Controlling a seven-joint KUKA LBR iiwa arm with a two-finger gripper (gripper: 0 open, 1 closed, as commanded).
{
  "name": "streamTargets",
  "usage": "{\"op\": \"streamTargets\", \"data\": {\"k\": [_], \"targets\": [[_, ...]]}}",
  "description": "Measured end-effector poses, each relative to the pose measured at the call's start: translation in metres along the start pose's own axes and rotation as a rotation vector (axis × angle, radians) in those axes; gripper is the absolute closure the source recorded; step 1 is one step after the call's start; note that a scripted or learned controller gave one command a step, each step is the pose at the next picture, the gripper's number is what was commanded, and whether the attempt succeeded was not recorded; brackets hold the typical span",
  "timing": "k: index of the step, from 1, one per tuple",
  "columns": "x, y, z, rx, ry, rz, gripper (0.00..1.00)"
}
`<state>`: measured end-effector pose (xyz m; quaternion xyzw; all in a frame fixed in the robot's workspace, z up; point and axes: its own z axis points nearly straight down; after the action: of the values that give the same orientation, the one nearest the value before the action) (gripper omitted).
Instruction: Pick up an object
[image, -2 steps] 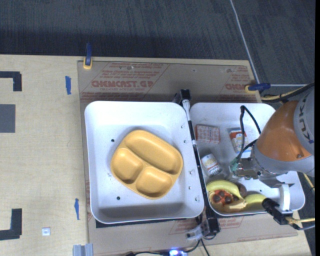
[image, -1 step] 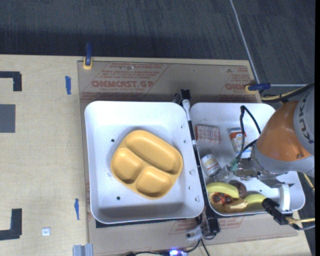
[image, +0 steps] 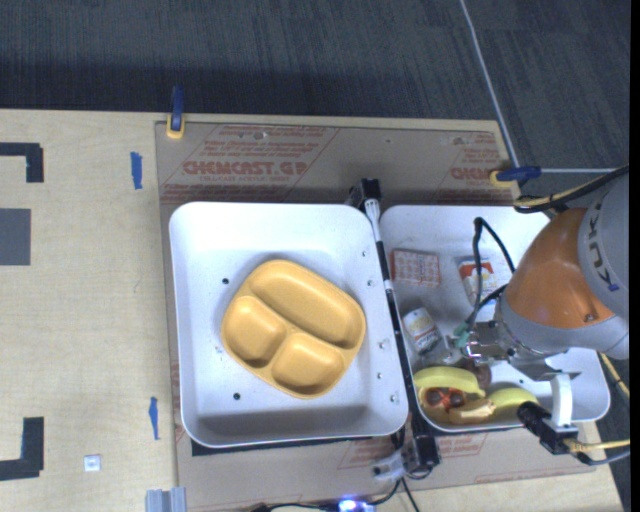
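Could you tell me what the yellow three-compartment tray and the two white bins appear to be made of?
The yellow three-compartment tray looks like moulded plastic: rounded edges, smooth satin sheen. The left white bin and right white bin seem thin formed plastic, or possibly painted metal, with soft glare and rounded corners.

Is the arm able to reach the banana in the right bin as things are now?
Probably yes. The pincer hangs in the right bin just above the banana, which lies at the bin's front edge. A small jar stands beside it, to the left, not over it.
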<state>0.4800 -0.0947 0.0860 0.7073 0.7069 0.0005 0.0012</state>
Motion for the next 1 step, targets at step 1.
{"op": "streamTargets", "data": {"k": [1], "targets": [[0.0003, 0.0000, 0.0000, 0.000, 0.000, 0.001, 0.00]]}}
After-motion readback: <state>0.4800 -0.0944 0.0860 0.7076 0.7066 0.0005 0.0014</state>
